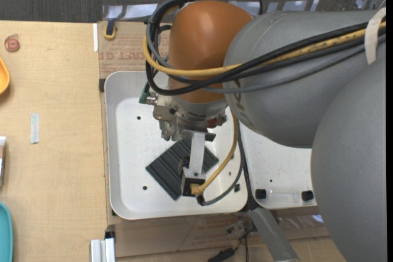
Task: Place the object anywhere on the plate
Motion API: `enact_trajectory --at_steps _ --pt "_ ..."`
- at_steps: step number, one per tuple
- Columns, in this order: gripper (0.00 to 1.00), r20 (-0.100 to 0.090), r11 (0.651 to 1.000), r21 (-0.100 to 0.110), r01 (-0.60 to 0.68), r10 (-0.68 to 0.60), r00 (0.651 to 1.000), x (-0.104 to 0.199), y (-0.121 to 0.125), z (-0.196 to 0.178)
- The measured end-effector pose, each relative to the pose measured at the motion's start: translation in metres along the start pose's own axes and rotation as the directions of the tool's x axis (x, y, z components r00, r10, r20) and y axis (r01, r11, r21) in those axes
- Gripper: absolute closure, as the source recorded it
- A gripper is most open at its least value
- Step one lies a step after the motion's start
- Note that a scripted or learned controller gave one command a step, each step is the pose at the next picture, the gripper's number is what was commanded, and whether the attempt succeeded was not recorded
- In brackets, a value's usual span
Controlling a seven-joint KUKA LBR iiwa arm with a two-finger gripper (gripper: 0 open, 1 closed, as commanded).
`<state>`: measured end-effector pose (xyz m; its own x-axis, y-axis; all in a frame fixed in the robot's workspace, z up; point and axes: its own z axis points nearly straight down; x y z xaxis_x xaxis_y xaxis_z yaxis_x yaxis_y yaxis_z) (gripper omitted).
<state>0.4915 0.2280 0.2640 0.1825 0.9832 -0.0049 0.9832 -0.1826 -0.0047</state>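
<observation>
Dark ribbed slab (164, 169), seemingly flat, in bin (123, 132)

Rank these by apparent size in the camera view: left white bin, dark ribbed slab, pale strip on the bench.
1. left white bin, clearly largest
2. dark ribbed slab, partly covered
3. pale strip, smallest

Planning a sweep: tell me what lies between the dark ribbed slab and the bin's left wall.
Camera view: bare white floor between the dark ribbed slab and the bin's left wall.
</observation>
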Motion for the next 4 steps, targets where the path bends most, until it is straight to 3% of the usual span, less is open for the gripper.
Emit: enact_trajectory --at_steps 1,2,3,4 --pt "0.00 0.000 1.000 0.000 0.000 0.000 1.000 0.000 0.000 0.000" --pt "0.00 -0.003 0.659 -0.001 -0.752 0.752 0.659 0.005 0.034 0.046" --pt "0.00 -0.003 0.680 -0.001 -0.733 0.733 0.680 -0.002 -0.010 -0.004" --pt "0.00 -0.001 0.898 -0.002 -0.441 0.441 0.898 -0.002 -0.014 -0.105"
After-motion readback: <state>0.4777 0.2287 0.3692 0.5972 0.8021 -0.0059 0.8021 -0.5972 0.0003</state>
